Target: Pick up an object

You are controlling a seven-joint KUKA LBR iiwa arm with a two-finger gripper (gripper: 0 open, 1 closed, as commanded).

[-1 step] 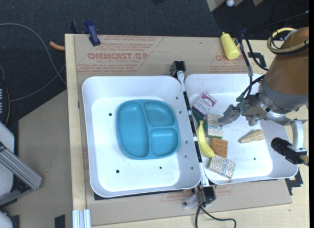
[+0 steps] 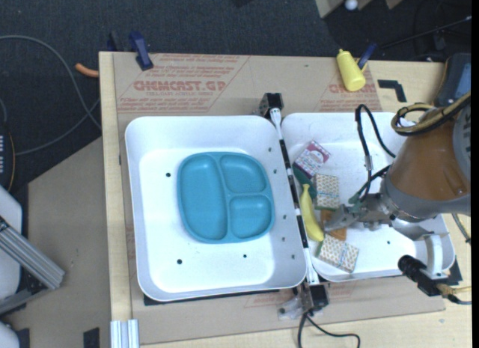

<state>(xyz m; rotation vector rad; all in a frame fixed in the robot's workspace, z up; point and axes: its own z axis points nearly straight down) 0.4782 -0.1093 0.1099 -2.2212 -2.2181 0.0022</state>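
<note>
Over on the right side of the surface [image 2: 224, 77], the grey arm with its orange-brown band [image 2: 428, 171] is reaching down into the right-hand shallow white bin [image 2: 337, 126]. Its jaws [image 2: 346, 215] are hanging low among a small clutter of objects near the bin's left wall, and from where I am standing I cannot tell whether they are parted or closed, or whether anything is sitting between them.

A yellow banana-shaped toy [image 2: 309, 214] is lying just beside the divider between the bins, right next to the jaws. A checkered, pale sponge-like block [image 2: 327, 188] is resting just above them, and a second checkered block [image 2: 339, 252] is lying below, near the bin's front edge. A small pink-and-white packet [image 2: 311, 157] is sitting further back in the same bin.

Meanwhile the left-hand white bin [image 2: 150, 189] is holding a blue plastic divided plate [image 2: 224, 195] with three compartments, lying flat in the middle. A yellow bottle-shaped object [image 2: 349, 70] is lying on the cardboard behind the bins.
</note>
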